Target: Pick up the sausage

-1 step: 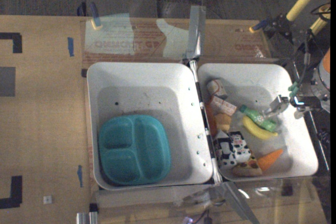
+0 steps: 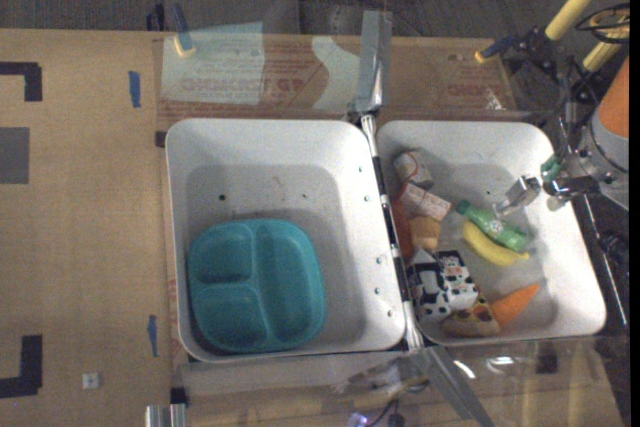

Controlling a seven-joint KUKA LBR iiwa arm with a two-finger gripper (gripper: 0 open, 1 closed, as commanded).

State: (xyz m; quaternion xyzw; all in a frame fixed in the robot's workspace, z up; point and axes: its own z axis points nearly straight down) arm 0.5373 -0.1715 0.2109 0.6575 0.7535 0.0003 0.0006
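We see the metal two-finger gripper [image 2: 527, 192] at three o'clock, above the green plastic bottle [image 2: 494, 224]. Its jaws we cannot tell. The reddish-brown sausage [image 2: 402, 218] lies beside the bin divider.

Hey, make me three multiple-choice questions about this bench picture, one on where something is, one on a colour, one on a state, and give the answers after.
1. Where does the divided plate lie?
A. in the left bin
B. in the right bin
C. on the bench outside both bins

2. What colour is the divided plate?
A. red
B. teal
C. yellow

3. How does the banana lie?
A. alone in the left bin
B. hanging from the gripper
C. in the right bin, beside the green bottle

Answers: A, the plate rests on the left bin's floor; B, its surface is teal; C, banana and bottle lie side by side below the gripper.
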